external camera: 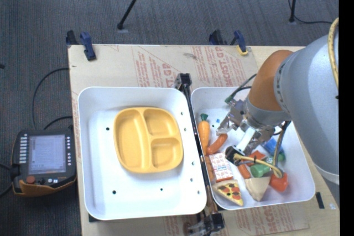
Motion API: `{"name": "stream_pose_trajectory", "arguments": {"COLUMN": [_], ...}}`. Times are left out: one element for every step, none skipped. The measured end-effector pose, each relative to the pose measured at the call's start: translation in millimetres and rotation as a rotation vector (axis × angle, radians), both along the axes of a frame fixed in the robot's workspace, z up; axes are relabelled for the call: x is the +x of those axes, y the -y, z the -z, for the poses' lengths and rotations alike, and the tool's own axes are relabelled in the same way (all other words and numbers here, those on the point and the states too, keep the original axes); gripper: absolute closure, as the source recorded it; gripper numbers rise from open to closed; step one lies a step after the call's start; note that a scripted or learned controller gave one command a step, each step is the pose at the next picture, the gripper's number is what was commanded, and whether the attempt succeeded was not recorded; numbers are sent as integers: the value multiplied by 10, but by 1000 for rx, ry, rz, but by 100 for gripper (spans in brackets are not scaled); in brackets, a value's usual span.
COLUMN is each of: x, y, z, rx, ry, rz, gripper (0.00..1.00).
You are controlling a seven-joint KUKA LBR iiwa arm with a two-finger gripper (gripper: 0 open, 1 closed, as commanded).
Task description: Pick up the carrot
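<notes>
The carrot (203,134), orange with a green top, lies along the left wall of the right bin (306,174), pointing toward the front. My gripper (230,140) hangs over the middle of that bin, to the right of the carrot and apart from it. Its fingers (226,125) look spread open. An orange-red sausage (216,144) lies between the carrot and the gripper, its right end close to the gap between the fingertips. The view shows nothing gripped.
Toy food crowds the right bin's front: a small carton (221,166), a pizza slice (229,192), a cream wedge (256,189), a red pepper (279,182), and green, yellow and blue pieces. A yellow divided plate (148,138) sits in the left bin (94,185).
</notes>
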State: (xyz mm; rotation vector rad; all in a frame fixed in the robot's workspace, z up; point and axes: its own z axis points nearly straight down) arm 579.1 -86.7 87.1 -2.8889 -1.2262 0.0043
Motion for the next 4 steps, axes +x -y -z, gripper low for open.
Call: {"name": "stream_pose_trajectory", "arguments": {"x": [-85,-443,-236,-236], "y": [-751,-515,-835,-834], "z": [-1002,-1000,-997,-998], "rx": [-1,-1,-1,-1], "ry": [0,-1,-1,-1], "rz": [297,277,262,261], "gripper": [0,0,0,0]}}
